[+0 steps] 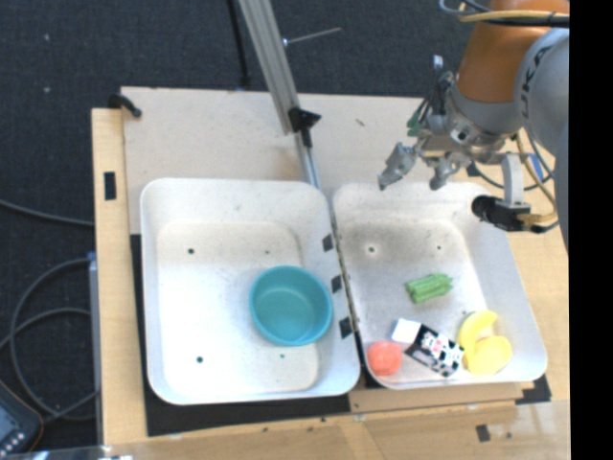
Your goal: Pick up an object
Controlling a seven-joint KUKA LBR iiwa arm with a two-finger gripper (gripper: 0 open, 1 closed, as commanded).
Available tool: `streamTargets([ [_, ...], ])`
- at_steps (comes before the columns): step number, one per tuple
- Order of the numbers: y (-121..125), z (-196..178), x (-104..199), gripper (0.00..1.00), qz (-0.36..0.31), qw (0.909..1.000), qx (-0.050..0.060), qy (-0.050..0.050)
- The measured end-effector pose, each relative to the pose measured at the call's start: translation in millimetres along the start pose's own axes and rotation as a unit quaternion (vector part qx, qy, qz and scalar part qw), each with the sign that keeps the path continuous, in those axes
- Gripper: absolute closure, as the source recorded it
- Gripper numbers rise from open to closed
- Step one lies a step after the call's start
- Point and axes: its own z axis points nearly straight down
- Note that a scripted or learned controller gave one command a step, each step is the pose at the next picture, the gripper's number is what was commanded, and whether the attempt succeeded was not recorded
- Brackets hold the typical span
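Note:
My gripper [420,172] hangs open above the far rim of the right bin [498,247], its two fingers spread with nothing between them. Well below it in that bin lie a green ridged object [428,287], a yellow object [482,342], a small black-and-white block [428,344] and an orange-red ball [385,356], all clustered in the near half. A teal bowl [289,305] stands upright in the left bin [172,257], near its right side.
A slanted metal pole [273,60] rises from the bench behind the seam between the bins. A black fitting [503,212] sits at the right bin's far right corner. The wooden bench [220,132] runs behind both bins.

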Motion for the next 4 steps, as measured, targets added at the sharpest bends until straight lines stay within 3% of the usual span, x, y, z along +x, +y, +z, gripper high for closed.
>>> streamTargets([
  [1, 0.0, 0.0, -0.1, 0.0, 0.0, 1.0, 0.0, 0.0],
  [4, -9.7, 150.8, -17.7, 0.0, 0.003, 1.0, 0.002, -0.001],
])
